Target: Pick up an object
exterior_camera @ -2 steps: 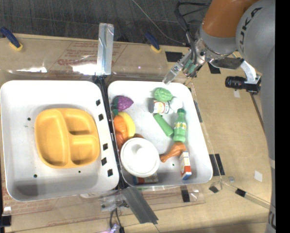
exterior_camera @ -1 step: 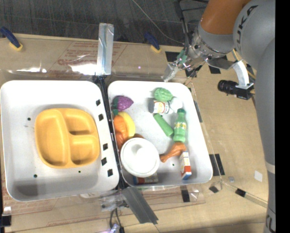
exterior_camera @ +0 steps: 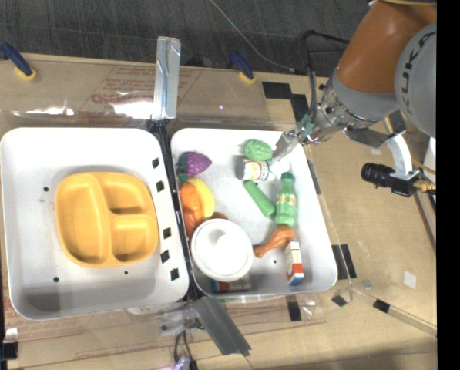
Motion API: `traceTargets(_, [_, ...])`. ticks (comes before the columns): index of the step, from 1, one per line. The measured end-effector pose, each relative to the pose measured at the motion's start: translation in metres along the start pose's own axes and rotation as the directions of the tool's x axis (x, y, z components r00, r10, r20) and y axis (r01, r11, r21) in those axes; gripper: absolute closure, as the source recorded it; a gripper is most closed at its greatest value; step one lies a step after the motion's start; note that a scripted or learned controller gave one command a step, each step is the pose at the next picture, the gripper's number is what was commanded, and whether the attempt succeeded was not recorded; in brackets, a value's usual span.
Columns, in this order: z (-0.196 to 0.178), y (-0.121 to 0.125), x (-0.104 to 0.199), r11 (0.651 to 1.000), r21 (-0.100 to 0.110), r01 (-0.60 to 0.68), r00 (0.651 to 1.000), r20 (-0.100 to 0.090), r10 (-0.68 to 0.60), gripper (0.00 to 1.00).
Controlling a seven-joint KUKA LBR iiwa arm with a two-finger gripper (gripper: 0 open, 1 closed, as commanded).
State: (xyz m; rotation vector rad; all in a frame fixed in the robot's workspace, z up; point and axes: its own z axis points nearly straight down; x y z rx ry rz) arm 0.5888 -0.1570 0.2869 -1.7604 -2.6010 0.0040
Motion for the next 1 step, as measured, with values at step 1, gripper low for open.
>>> traceTargets(1, [0.0417, -0.0309, 0.0874, 0.998, 0.003, -0.064, 0.998, -0.004, 0.064, 1.0])
